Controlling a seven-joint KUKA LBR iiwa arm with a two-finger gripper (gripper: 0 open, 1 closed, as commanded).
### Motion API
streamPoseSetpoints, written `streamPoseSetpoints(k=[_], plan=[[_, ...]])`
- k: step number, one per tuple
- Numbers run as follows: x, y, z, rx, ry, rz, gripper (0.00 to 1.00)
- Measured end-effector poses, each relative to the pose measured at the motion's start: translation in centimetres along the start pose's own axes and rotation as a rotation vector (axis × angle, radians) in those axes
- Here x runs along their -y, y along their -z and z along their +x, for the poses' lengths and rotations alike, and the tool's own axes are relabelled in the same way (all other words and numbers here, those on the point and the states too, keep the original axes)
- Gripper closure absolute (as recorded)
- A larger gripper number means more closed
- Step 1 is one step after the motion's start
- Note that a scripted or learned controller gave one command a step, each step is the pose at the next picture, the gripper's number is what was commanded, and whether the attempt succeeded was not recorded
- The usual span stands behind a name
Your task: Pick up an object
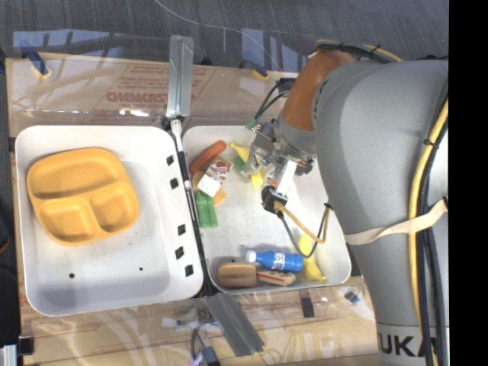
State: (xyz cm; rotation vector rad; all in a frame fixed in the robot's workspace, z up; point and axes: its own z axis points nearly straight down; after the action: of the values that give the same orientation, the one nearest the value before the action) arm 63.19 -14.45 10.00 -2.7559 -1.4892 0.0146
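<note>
The bench carries two white bins: the left bin holds one yellow divided tray, and the right bin holds a crowded handful of small things, among them one blue bottle, one wooden brush, one red sausage and one green block. The pincer hangs low over that bin's upper part among yellow and green pieces, and I cannot tell whether it is spread or pinching anything. The likely risk is that, with pieces so tightly packed, it nudges a neighbour or comes away with nothing.
</note>
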Motion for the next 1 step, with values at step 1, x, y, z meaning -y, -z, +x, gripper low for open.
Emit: streamPoseSetpoints(k=[1], plan=[[1.99,10.55,4.77,-0.007,-0.270,-0.011,1.00]])
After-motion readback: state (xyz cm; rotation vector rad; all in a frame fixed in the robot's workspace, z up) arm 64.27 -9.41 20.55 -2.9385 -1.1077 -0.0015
